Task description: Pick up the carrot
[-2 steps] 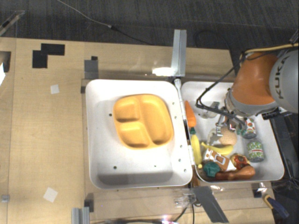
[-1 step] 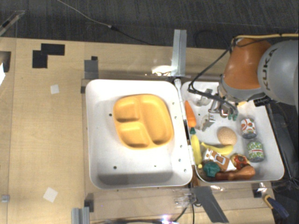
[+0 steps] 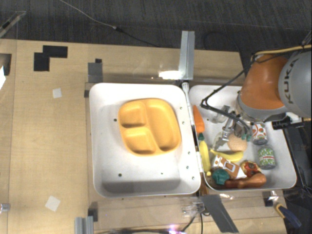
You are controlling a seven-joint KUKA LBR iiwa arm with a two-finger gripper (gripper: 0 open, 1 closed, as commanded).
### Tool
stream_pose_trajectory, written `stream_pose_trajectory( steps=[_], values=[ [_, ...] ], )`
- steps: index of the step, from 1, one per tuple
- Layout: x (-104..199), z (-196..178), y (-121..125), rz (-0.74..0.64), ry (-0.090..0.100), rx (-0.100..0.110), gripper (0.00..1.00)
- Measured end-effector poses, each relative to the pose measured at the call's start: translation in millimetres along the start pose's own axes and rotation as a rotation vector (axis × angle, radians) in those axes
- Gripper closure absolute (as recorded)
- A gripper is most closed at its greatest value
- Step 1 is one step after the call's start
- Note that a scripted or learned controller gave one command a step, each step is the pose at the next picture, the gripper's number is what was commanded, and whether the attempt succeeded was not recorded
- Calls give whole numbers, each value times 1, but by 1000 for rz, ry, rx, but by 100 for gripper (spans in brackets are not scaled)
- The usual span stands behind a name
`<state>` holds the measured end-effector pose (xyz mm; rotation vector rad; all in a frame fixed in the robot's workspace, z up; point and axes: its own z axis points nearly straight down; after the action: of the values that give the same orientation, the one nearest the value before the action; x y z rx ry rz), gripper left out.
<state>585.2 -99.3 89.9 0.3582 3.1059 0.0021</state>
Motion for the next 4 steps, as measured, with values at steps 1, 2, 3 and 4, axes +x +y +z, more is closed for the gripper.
stream_pose_trajectory(
  steps=[1,2,3,4],
  values=[
    [-49,2,28,-89,2,0,0],
    [-3,0,-5,97,0,0,0],
    [-63,3,27,12,4,1,0],
    [-48,2,16,389,3,7,0]
  ],
)
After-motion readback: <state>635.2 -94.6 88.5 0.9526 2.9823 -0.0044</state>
